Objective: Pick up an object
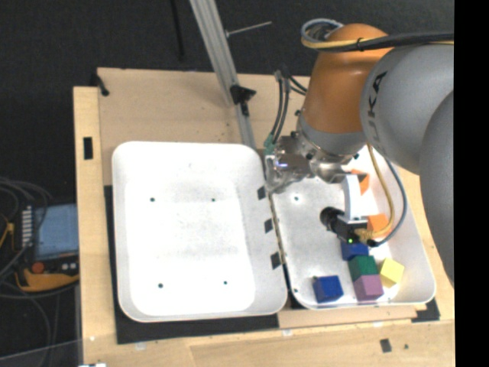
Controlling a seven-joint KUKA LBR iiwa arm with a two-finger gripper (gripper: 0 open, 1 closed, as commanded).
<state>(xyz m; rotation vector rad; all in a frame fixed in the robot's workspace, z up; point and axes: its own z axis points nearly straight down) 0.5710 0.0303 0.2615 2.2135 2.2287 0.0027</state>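
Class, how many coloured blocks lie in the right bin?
5: blue, purple, green and yellow along the near edge, a second blue behind green. Orange bits under the arm may be more.

Two shallow white bins: the left bin (191, 228) and the right bin (306, 224). At the right bin's near end lie four small cubes, one of each colour: one blue cube (327, 288), one green cube (364, 267), one purple cube (370, 286), one yellow cube (392, 271). Farther up the right bin are two small orange pieces (377, 222), shapes unclear
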